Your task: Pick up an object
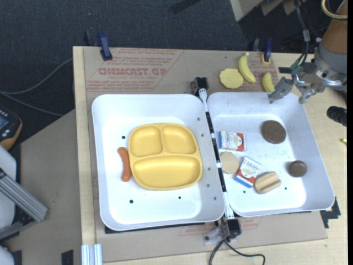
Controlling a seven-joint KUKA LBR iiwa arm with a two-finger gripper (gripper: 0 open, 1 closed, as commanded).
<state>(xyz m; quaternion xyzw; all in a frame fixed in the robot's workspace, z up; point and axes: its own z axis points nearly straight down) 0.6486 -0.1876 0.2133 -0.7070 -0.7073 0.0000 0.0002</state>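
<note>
Camera view puts the likeliest pick, a round brown cookie (273, 131), flat on the floor of the right bin (314, 170), in its upper half and nearest the gripper (292, 88). It looks like rigid toy plastic: light, stiff, smooth enough to slip, and so thin that the fingers would need to straddle its edge across the middle. Below it sits a smaller, darker brown disc (297, 168). Toward the divider lie a small printed carton (231, 141), a pale tan round piece (229, 162), a tilted printed packet (249, 170) and a bread roll (267, 182), the last four bunched close together, so harder to reach cleanly. The roll is rounded and thicker, offering an easier pinch across its width.

The gripper hovers over the bin's upper rim, its two grey fingers spread apart with nothing between them. Behind that rim, on the cardboard, rest two toy bananas (246, 68) and a yellow lumpy piece (231, 78). The left bin (105, 148) holds a glossy yellow divided plate (164, 155) with a toy sausage (125, 164) just beside it
</note>
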